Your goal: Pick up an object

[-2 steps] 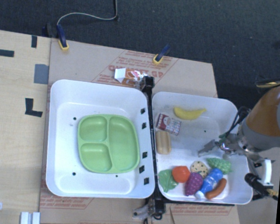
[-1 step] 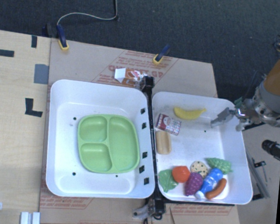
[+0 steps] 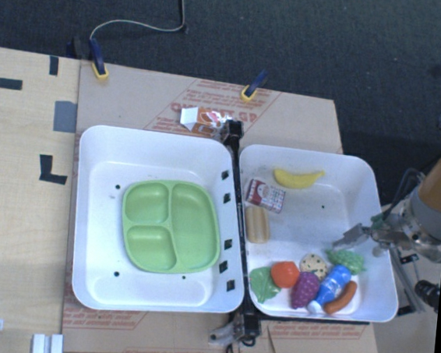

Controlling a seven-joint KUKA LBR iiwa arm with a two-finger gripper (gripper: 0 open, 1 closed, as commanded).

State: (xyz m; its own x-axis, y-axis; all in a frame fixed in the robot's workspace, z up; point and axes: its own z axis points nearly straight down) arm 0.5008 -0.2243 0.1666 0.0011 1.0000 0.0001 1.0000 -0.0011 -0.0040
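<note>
The gripper (image 3: 355,238) hangs by the right bin's (image 3: 362,172) right wall, near the toy pile (image 3: 311,282). Whether it is spread I cannot tell — nothing shows held. The toys touch one another — a descent could nudge them or catch two.

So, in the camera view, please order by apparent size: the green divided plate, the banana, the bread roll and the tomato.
1. Green divided plate, clearly the largest.
2. Banana and bread roll: they look about alike, so I do not rank them.
3. Tomato, the smallest.
</note>
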